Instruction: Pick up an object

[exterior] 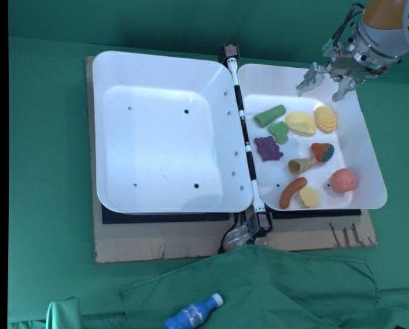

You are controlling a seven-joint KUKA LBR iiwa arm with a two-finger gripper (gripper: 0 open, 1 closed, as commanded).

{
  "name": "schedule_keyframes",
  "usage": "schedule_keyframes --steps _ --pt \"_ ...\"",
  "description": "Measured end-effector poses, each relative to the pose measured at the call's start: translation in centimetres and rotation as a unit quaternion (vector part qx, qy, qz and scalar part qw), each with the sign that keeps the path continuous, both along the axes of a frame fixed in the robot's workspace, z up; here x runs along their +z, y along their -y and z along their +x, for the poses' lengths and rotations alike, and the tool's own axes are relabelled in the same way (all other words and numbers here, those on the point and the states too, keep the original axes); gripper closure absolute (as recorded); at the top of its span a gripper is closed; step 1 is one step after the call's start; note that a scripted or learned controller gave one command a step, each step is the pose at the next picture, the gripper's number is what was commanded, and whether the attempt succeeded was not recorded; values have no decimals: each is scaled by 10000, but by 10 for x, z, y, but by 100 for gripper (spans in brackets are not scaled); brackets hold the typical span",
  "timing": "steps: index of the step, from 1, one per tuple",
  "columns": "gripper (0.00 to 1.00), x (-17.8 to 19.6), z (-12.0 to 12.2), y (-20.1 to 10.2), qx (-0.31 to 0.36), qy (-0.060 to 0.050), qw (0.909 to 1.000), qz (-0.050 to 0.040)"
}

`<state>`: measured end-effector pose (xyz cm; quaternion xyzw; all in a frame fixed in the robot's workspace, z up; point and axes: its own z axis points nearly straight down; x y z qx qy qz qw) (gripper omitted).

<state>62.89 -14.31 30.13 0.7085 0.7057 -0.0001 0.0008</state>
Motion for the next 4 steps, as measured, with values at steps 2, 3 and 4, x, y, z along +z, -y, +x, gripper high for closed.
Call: schedule_keyframes --steps 2,3,4 --pt "0 -115 17 -5 6 101 9999 -50" --pt "0 -115 -41 -13 -5 92 10000 -26" --pt "0 -115 -57 -2 4 101 9999 -17"
